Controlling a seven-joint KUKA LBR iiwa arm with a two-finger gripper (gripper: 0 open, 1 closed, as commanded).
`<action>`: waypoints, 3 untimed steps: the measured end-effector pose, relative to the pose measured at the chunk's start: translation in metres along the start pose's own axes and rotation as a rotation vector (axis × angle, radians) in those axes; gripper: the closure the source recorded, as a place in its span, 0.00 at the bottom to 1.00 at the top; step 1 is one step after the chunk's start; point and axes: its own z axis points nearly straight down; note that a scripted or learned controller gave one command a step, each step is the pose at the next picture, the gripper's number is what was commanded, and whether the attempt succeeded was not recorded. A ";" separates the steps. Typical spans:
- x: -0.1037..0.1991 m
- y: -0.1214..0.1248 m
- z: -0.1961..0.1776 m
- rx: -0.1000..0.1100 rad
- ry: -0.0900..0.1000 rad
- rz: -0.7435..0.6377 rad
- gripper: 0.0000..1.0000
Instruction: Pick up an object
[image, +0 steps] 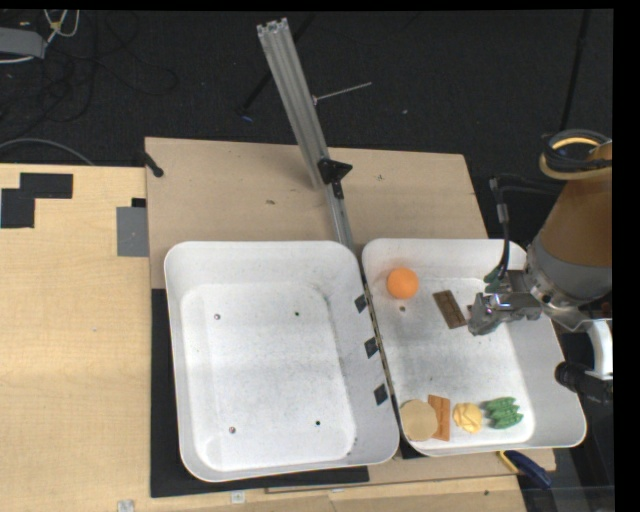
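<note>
Camera view, gripper (482, 318) beside brown block (450, 308), grip state unclear; orange ball (402, 283) near divider

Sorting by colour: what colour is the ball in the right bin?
Orange. The ball shows plainly in the camera view, near the right bin's far end.

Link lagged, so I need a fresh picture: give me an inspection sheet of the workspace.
Surface: two white bins; left bin, right bin.
Job's things: in right bin, orange ball, brown block; along near edge tan round piece, orange slab, yellow piece, green piece.
Clutter: nothing seen.
Grippers: tool over right bin, beside brown block.
Cables: dark cables on floor behind.
Surroundings: slanted metal rail.
</note>
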 end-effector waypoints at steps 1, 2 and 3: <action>0.055 -0.001 -0.012 0.000 0.002 -0.001 1.00; 0.104 0.009 -0.008 0.001 0.001 0.000 1.00; 0.159 0.001 -0.017 0.002 0.002 -0.001 1.00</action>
